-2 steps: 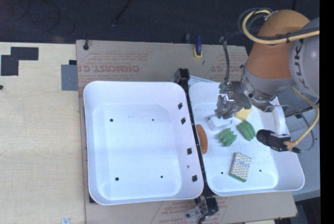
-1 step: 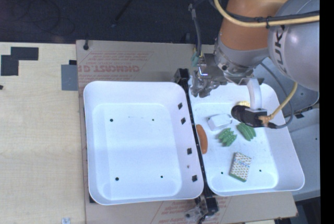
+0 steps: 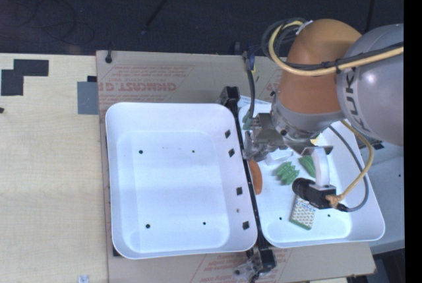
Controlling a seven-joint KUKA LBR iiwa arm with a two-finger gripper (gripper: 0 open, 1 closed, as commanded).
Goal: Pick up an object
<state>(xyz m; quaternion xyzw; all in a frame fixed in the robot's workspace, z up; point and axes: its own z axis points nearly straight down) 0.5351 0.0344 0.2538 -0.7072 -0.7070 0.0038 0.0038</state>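
In the right bin [image 3: 369, 230], close to its left wall, you have the claw [image 3: 261, 145] hanging low under the arm's [image 3: 316, 77] orange band and grey wrist. The wrist housing covers most of it from above, so you cannot tell whether the claw is open or closed, and nothing can be seen gripped in it. Its metal body sits just above the top end of the orange object [image 3: 256, 181]; whether the two touch is not clear from this angle.

That orange object is the nearest thing to the claw. It lies flat on the bin floor, just beside the black divider between the right bin and the left bin [image 3: 171, 143]. It is a narrow, elongated shape, and its long axis runs up and down the view, nearly parallel to the divider. Its upper end points toward the claw and its lower end toward the near edge of the bench.

To the right of it you can see a green leafy piece [image 3: 287, 172], a second green piece [image 3: 307, 163] beside a white piece [image 3: 321, 168], and, lower down, a speckled green-and-white block [image 3: 303, 214] lying tilted, well apart from the orange object.
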